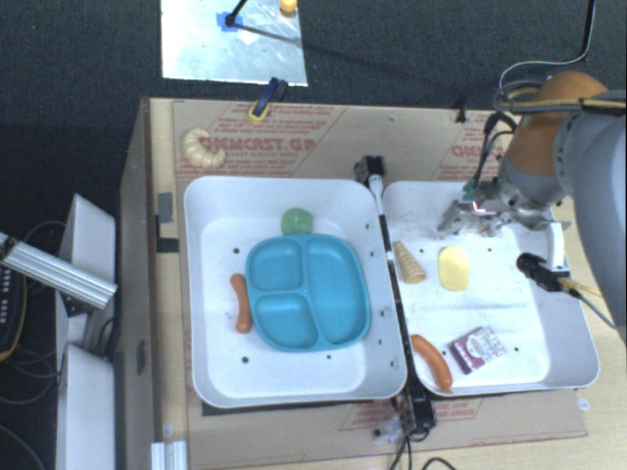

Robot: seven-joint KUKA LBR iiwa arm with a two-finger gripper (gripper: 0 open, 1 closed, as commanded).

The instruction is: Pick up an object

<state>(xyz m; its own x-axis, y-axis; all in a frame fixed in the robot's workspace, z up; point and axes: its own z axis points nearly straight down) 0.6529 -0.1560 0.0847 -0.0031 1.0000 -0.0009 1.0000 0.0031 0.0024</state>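
From the overhead camera view, the arm reaches in from the right and its gripper sits low over the far part of the right bin. The metal parts at the wrist blur together here, so I cannot tell how the jaws stand, and nothing is visible between them.

The right bin holds the likely candidates. A pale yellow block lies just in front of the gripper, near but apart from it. A waffle cone lies beside the block, close to the divider between the bins. Toward the near edge are a sausage and a small maroon packet, just beside each other. The left bin carries a blue divided plate, with a green piece at its far rim and a second sausage along its left side.

As I judge it, no object is lifted yet. The risks from here: the gripper stands behind the yellow block rather than over it, so a straight descent could close on bare bin floor. The block looks smooth and rounded, so an off-centre pinch may squirt it sideways into the cone. The cone near the wall leaves little room for a finger.
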